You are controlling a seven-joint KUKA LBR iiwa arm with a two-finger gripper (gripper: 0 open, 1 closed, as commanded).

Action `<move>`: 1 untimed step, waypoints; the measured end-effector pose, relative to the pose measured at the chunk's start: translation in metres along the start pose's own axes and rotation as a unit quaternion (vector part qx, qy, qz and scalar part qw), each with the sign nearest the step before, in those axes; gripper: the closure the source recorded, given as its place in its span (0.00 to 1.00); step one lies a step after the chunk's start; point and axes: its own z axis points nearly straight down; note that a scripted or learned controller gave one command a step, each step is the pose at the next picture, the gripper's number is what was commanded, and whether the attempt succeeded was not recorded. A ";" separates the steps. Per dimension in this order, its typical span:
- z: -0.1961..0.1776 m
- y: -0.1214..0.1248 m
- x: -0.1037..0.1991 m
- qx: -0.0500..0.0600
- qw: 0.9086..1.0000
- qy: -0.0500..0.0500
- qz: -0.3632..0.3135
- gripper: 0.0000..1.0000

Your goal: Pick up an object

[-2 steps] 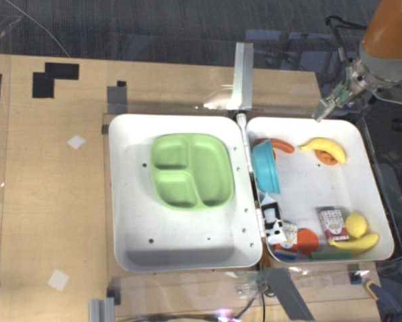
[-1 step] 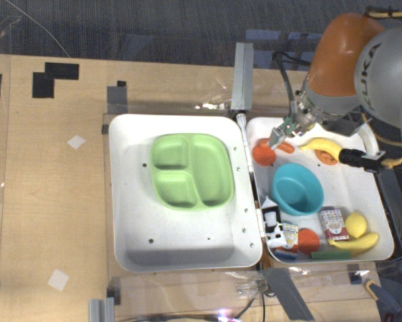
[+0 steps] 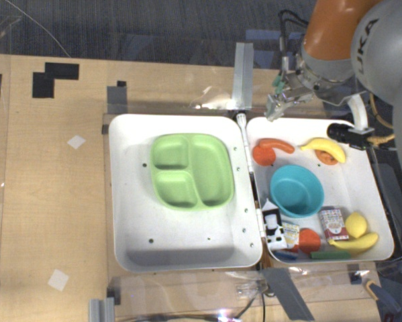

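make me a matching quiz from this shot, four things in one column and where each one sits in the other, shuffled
Things:
1. green divided plate
2. blue bowl
3. tool
4. lemon

Places:
A. near the right bin's front right corner
B. above the right bin's back left corner
C. alone in the left bin
D. middle of the right bin

Pairs: 1-C, 2-D, 3-B, 4-A

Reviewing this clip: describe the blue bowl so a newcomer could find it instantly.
Look at the right white bin, the cluttered one. Near its middle sits the blue bowl, round, open side up, below the orange ladle. It is the largest item there and the only turquoise one.
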 end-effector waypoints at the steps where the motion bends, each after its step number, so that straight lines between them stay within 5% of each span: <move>1: -0.033 -0.020 -0.084 0.000 0.997 -0.002 -0.079 1.00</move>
